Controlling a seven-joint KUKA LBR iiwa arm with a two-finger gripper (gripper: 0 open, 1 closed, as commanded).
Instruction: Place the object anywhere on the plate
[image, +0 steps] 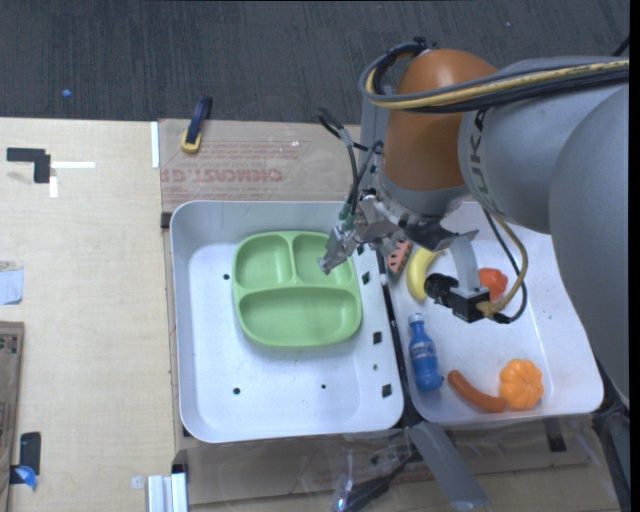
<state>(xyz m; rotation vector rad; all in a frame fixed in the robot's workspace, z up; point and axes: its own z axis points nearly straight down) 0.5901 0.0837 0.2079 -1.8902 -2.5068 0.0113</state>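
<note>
**benchwatcher:** Going left to right. Far left is just the pale wooden bench top (80, 300), with a yellow-and-blue clamp (196, 124) up at the back edge and a sheet of brown cardboard (240, 165) tucked behind the bins. Then comes the left shallow white plastic bin (200, 400), and in it sits the light green three-compartment plastic plate (296, 288), nearer the back wall than the front. All three of its sections look bare.

**tinkerer_42:** And the arm's two-finger gripper (334, 254)?

**benchwatcher:** It hangs over the plate's right rear corner, right about where the small back compartment meets the rim. The grey arm with its orange band (440, 110) leans in over the divide between the two bins. The fingertips sit close together, a narrow gap at most, and nothing shows between them.

**tinkerer_42:** So where's the stuff to be placed?

**benchwatcher:** All in the right white bin (570, 330). A yellow banana (418, 272) lies just under the wrist by the dividing wall, partly covered by the arm. In front of it a blue plastic bottle (424, 356) lies along that same wall. Right of the bottle, a reddish-brown sausage (476, 392) touches a small orange pumpkin (521, 382). An orange-red item (492, 281) sits further back, half hidden by cables.
</note>
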